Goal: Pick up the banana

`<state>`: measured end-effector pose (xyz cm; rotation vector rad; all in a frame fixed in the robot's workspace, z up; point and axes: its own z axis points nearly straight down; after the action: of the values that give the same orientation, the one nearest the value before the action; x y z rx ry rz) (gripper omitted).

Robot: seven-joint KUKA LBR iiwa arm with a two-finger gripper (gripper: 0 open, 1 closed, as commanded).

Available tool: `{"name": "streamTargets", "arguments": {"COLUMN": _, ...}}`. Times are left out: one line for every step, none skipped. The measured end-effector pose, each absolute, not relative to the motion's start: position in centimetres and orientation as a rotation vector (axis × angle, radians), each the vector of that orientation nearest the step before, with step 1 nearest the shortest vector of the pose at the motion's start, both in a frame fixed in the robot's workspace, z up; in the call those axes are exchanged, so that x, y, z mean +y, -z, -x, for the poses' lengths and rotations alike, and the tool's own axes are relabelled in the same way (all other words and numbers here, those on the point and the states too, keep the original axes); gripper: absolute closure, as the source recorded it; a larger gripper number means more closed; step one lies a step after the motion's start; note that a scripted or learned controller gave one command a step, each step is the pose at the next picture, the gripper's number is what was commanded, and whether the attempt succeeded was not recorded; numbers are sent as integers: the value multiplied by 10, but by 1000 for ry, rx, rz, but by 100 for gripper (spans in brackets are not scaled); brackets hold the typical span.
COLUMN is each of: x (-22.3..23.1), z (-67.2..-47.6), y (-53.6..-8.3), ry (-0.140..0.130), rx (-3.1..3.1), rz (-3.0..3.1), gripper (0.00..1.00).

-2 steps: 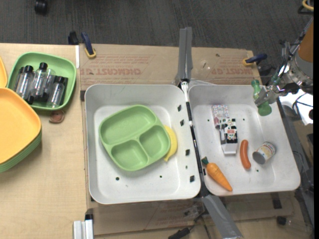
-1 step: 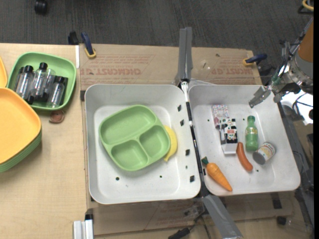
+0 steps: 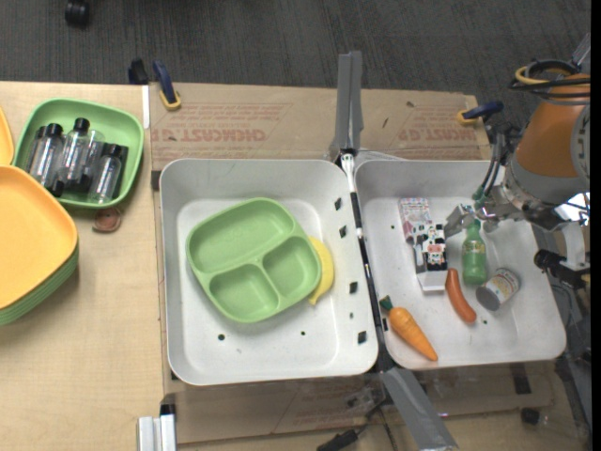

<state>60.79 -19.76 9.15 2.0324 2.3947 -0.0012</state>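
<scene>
Gripper point(image 3: 476, 216) hovers over the right bin point(image 3: 526, 341) above the green bottle point(image 3: 474, 256), jaw state impossible to tell; banana point(image 3: 323, 269) peeks from under the green plate point(image 3: 252, 260), left bin point(image 3: 188, 327).

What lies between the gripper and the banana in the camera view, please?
In the camera view, the gripper hangs over the right bin's green bottle. Towards the banana lie the printed packets, then the two bin walls at the divide.

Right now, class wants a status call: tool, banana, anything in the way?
Tool over right bin, above green bottle. Banana in left bin, tucked against green divided plate, which covers part of it.
</scene>
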Motion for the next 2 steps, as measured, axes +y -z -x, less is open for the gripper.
{"name": "streamTargets", "arguments": {"x": -198, "z": -608, "y": -100, "ry": 2, "rx": 2394, "rz": -2032, "gripper": 100}}
{"name": "streamTargets", "arguments": {"x": -198, "z": -608, "y": -100, "ry": 2, "rx": 2394, "rz": -2033, "gripper": 0}}
